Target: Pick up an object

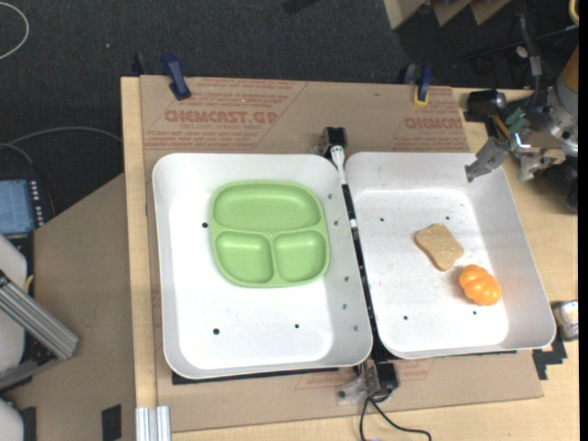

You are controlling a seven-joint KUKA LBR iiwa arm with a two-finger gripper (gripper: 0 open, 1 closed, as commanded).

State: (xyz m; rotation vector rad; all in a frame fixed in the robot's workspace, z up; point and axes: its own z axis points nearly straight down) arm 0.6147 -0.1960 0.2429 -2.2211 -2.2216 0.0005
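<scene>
A tan, bread-like piece point(438, 246) lies in the right bin point(404, 329), right of its middle. Just below and to the right of it sits a small orange fruit-like object point(479, 285). My gripper point(485, 161) hangs over the right bin's far right corner, well apart from both objects, and nothing shows in it. The arm comes in from the right edge behind it.
The left bin point(184, 338) holds a green divided plate point(270, 232) in its upper middle. A black clamp point(334, 141) sits at the far end of the seam between the bins. Blue clips point(175, 76) pin the cardboard base at the back.
</scene>
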